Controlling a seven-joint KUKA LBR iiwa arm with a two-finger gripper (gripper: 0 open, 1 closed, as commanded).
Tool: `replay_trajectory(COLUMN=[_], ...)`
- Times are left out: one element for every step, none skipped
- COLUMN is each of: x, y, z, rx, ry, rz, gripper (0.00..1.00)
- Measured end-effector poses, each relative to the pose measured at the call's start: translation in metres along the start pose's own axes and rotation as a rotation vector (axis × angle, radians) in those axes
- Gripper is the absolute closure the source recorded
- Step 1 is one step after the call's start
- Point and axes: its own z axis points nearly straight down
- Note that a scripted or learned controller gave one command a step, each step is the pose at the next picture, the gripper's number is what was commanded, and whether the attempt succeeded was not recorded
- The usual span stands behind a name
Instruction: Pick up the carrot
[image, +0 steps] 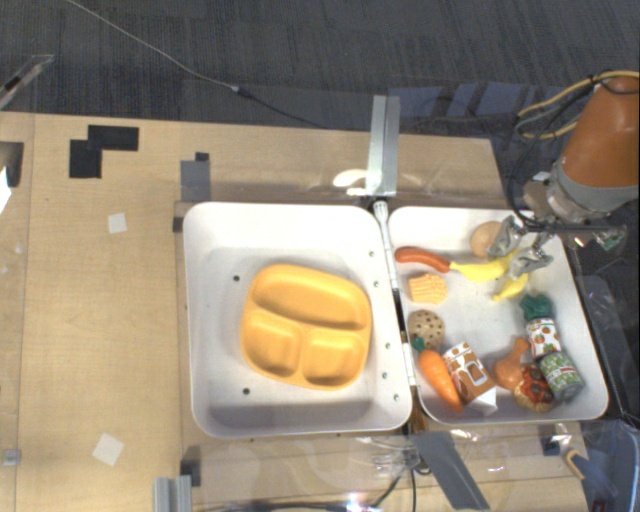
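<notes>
- We see the carrot (437, 377) lying at about seven o'clock in the right bin (585, 330), near its lower left corner, touching a small carton (468, 372).
- Our pincer (522, 246) hovers at one o'clock in that bin, above a banana (490, 269) and beside a potato (487, 238); nothing sits between its fingers, which look spread apart.
- A yellow tray (303, 325) rests in the left bin (210, 300) on the counter (100, 330).
</notes>
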Motion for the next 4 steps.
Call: replay_trajectory(x=[0.016,-0.009,0.029,-0.009], y=[0.01,-0.007,0.021,-0.007], z=[-0.086,-0.071,-0.02,-0.001], rx=[0.01,0.002,-0.005,0.002], ry=[-0.005,-0.001,0.003,-0.002], rz=[-0.08,-0.143,-0.187,0.17], gripper=[1.0,1.0,1.0,1.0])
